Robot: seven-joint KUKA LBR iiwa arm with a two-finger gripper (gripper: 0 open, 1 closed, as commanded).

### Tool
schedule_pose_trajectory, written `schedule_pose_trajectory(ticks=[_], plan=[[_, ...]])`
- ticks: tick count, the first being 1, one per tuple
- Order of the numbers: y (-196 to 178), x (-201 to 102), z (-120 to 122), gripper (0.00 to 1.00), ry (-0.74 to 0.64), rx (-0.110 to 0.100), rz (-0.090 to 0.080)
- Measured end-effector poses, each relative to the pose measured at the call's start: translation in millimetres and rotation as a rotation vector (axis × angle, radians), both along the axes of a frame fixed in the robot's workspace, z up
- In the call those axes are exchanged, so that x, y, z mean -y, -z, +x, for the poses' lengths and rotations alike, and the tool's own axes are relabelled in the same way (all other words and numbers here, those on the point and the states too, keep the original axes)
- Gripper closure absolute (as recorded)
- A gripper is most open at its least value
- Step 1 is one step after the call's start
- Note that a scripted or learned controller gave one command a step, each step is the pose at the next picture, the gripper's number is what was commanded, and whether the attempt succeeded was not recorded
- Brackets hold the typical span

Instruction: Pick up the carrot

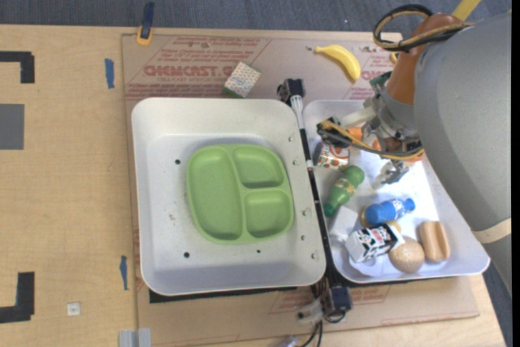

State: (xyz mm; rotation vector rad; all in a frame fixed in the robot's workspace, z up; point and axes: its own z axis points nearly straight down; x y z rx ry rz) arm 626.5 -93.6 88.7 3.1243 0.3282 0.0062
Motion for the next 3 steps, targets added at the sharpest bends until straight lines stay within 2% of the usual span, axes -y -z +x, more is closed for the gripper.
schedule_pose_trajectory(ticks=[1,2,3], plan=[[-13.0,-1.1,2.2,1.00,-0.007,0.006,0.000],[-11.9,-1.2,1.6,0.00,-0.007,0.003,0.000],[-0.2,17.4,-2.6,0.00,0.008,-0.003,0.006]])
